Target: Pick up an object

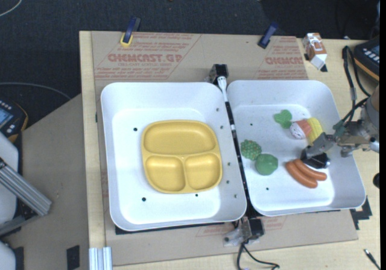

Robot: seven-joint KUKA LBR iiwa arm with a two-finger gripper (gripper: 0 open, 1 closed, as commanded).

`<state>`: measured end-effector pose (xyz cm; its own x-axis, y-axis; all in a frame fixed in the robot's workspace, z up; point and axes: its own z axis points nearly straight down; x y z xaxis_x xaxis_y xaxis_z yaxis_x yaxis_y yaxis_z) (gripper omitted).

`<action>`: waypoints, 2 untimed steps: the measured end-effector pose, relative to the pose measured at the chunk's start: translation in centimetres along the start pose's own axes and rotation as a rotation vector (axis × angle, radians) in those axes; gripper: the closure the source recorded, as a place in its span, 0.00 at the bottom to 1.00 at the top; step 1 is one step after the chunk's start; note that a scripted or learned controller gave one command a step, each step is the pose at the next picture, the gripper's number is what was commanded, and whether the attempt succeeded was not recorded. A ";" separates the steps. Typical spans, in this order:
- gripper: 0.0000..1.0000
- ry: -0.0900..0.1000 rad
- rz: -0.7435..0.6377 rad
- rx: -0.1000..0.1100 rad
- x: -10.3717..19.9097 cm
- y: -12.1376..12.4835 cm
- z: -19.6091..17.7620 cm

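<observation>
- Where the arm enters at the right edge of the frame, the gripper [318, 153] sits low in the right bin [265, 193], just above the hot dog [305, 173].
- Finger state: cannot tell; the dark tip is too small and blurred.
- Target: the hot dog lies at the lower right of the bin, well apart from the green pieces [260, 158].
- Handling, as a judgement: likely a light, smooth plastic toy; rounded sides may slip or roll.
- Grasp across the narrow width at mid-length.
- The yellow tray [181, 155] occupies the left bin [120, 106].
</observation>
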<state>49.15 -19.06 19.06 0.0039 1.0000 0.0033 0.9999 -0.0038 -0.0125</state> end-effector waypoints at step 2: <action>0.00 0.000 -0.004 -0.006 0.6 0.3 3.8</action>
<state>49.37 -18.46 15.23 -0.0001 1.0000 0.0036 1.0000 0.0001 -0.0066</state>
